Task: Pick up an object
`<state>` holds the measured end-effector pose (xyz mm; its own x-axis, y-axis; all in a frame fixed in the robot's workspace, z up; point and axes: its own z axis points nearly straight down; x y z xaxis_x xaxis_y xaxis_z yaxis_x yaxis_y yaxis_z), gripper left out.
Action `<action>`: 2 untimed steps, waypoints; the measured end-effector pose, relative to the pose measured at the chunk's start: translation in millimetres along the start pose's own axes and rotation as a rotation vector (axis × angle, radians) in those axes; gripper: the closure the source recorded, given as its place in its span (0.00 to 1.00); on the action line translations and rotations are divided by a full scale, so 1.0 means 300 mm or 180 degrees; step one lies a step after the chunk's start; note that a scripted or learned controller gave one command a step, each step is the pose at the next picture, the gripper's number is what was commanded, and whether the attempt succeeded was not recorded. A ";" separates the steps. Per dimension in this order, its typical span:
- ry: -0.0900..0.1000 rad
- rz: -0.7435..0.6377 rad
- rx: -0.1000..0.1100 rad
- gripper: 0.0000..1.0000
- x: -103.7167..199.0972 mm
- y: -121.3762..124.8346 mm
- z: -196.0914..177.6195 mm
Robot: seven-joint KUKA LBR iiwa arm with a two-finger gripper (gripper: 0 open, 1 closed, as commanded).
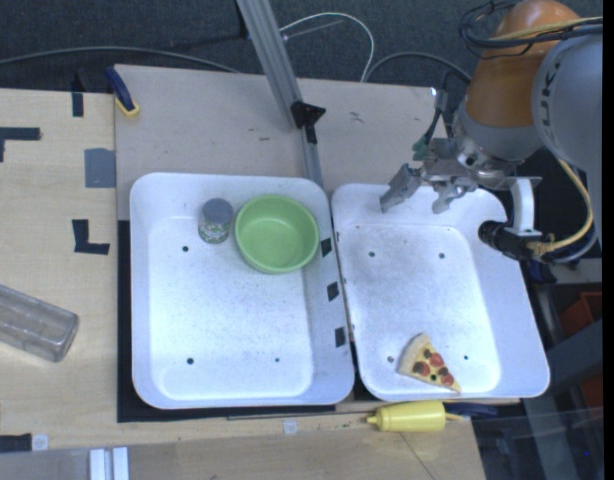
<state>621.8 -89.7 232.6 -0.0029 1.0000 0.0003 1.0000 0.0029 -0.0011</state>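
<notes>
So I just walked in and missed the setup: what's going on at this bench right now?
A grey robot arm reaches in from the right, its gripper open over the far edge of the right bin, with nothing between its fingers. A toy pizza slice lies at that bin's near end. The left bin holds a green bowl and a small jar beside it. A yellow bottle lies just outside the bins.

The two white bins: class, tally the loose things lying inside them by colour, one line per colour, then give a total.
Green: 1, the bowl in the left bin.
Grey: 1, the small can beside the bowl.
Orange-yellow with red spots: 1, the toy pizza slice in the right bin.
Total: 3
</notes>
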 end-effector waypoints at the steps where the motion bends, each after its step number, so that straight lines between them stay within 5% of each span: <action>1: 0.0000 0.0001 0.0000 0.00 -0.001 0.000 0.000; 2: -0.0002 0.0006 0.0022 0.00 -0.008 -0.032 0.199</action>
<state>612.0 -92.2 172.9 -0.0011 1.0000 -0.0004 1.0000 0.0010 -0.0081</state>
